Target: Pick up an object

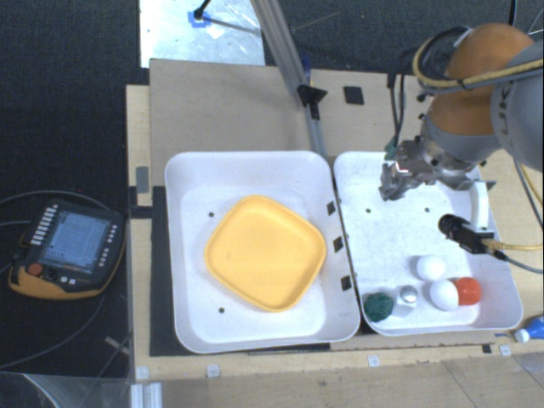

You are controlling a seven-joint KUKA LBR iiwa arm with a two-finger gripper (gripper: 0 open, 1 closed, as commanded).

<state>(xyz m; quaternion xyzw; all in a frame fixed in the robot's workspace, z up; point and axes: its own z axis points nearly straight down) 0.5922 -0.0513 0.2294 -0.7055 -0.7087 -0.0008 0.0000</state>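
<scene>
Your jaws (395, 181) hang over the far end of the right bin (374, 232), and you cannot tell their state from here. The objects cluster well toward the near end from them: two white balls (430, 268), an orange ball (468, 291), a green ball (378, 305). The left bin (183, 228), further off sideways, holds a yellow plate (265, 252).

Even, bright overhead light washes the two white bins (255, 172) almost flat, leaving only faint shadows at their walls. The dark floor (59, 75) is grainy. A glaring bright patch (200, 24) sits at the top. Focus is slightly soft throughout.
</scene>
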